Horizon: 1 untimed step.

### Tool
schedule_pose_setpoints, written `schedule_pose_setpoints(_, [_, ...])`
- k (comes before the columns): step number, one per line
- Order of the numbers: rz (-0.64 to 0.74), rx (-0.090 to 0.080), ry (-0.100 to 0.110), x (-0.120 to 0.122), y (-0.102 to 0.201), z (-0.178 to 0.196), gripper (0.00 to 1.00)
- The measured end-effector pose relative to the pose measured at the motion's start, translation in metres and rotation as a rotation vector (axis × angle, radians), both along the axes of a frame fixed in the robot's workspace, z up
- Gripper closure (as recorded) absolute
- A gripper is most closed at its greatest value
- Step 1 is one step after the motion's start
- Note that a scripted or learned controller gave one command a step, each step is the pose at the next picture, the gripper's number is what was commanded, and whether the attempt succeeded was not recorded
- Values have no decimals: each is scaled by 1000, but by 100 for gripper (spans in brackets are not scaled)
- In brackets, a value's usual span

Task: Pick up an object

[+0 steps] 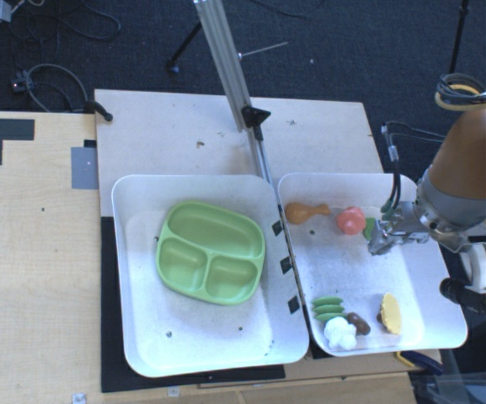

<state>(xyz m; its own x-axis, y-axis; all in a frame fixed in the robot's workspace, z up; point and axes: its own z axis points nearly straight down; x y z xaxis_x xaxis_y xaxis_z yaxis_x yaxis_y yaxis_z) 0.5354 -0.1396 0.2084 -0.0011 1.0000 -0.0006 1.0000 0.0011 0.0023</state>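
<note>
While the right-hand bin (445,331) serves as anchor, its near edge carries a white fluffy lump (339,333), a small brown piece (359,321) touching it, a green pea pod (328,306) just above, and a yellow corn-like piece (390,313) to their right. Farther back in that bin lie an orange drumstick-shaped toy (305,213) and a red ball (351,220) with a green bit beside it. The gripper (382,239) hangs just right of the ball; whether it is spread cannot be told. Left of this bin, the other bin (133,310) holds a green divided plate (210,252).
</note>
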Motion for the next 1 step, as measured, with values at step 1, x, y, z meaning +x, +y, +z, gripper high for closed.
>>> schedule_pose_setpoints(1, [0,0,1,1,-1,33,100])
